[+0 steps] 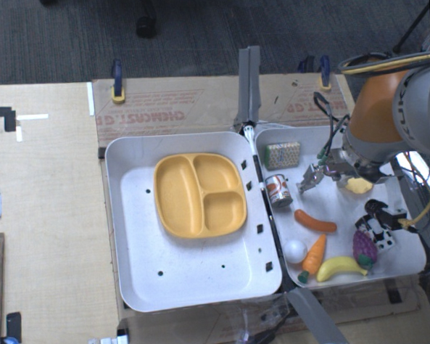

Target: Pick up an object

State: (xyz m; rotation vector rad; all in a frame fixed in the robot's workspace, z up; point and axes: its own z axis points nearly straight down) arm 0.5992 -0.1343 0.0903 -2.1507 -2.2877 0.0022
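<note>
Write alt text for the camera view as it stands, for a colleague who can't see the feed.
The arm's tool hangs over the right bin, above a small can, a sausage, a carrot, a banana and other toy foods. The left bin holds a yellow divided plate.

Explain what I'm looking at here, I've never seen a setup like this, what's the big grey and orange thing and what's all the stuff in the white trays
The grey and orange thing is a robot arm reaching in from the right. At its tip is a small two-finger hand for grasping; nothing is visibly between its fingers. One camera above the bench looks down at a slant. Two shallow white bins sit side by side. The left bin holds a yellow divided plate. The right bin holds toy food and small items: a small can, a green-topped block, a sausage, a carrot, a white ball, a banana, purple grapes and a pale yellow piece. The hand hovers over this bin.
</note>
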